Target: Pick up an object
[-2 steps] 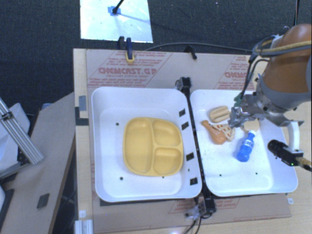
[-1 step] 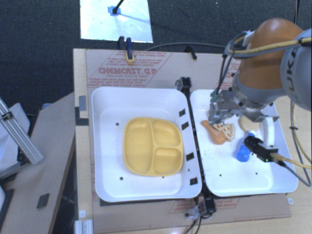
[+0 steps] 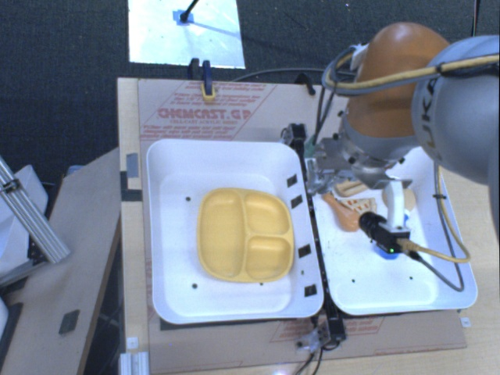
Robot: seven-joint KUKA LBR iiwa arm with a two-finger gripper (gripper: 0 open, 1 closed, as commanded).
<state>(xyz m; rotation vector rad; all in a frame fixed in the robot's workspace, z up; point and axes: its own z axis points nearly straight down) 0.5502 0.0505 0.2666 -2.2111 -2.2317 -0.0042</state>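
Camera view. A pale wooden tabletop [image 3: 86, 233] is carrying a brown sheet [image 3: 226, 112] printed with red lettering, and one blue-and-yellow clamp [image 3: 207, 80] is gripping that sheet's edge at 12 o'clock. Dark carpet [image 3: 55, 53] is surrounding the tabletop. One shiny metal panel [image 3: 183, 22] is lying on the carpet at 12 o'clock, and one ribbed aluminium rail [image 3: 31, 217] is leaning in at 9 o'clock.

Two white bins are sitting side by side, touching along a seam fitted with small black clips [image 3: 297, 201].
- **Left bin** [image 3: 168, 209]: it is holding one yellow divided plate [image 3: 246, 234], lying flat near its centre, with three compartments facing up.
- **Right bin** [image 3: 391, 287]: it is holding one tan slotted piece [image 3: 348, 209], lying toward that bin's 10 o'clock corner, close to the seam.

One grey arm [image 3: 406, 76] with an orange band is reaching in from 3 o'clock and is hanging over the right bin. Its hand [image 3: 344, 180] is hovering just above the tan slotted piece, at that piece's 12 o'clock. Whether the hand is spread or pressed together cannot be told, and nothing is visibly pinched in it.
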